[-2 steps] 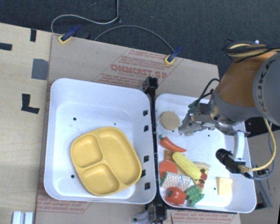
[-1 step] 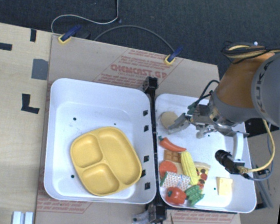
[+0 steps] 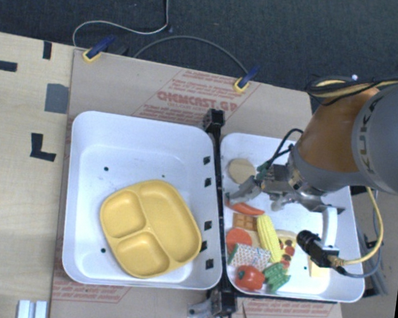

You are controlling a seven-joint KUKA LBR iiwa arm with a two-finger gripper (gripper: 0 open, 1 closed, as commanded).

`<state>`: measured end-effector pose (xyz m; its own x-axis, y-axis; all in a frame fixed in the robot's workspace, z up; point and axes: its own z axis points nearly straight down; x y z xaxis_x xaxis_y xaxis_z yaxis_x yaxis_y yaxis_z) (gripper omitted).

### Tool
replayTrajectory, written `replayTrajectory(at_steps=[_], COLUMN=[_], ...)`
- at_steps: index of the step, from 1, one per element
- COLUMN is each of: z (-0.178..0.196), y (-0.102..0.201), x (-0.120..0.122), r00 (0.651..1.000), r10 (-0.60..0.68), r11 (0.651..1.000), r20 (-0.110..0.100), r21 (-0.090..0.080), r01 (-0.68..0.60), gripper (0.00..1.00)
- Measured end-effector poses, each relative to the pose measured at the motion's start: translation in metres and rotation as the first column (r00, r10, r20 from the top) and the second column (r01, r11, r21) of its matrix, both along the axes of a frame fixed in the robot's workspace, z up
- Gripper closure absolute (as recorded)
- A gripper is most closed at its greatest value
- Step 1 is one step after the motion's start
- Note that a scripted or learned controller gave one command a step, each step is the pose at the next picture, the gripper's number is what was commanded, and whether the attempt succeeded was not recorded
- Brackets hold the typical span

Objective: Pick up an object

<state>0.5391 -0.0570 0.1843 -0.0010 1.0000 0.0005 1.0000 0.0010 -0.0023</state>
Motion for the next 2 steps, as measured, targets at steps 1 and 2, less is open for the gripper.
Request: replayTrajectory(at_steps=[1, 2], z=[-0.057, -0.1], y=[-0.043, -0.047], x=[0.019, -0.006], r00=[1.0, 1.0], r10=[-0.003, -0.001], r11=[1.0, 1.0], r20=[-0.005, 0.004], r21=[-0.002, -0.001], r01=[0.003, 0.001], gripper=[0.0, 0.0])
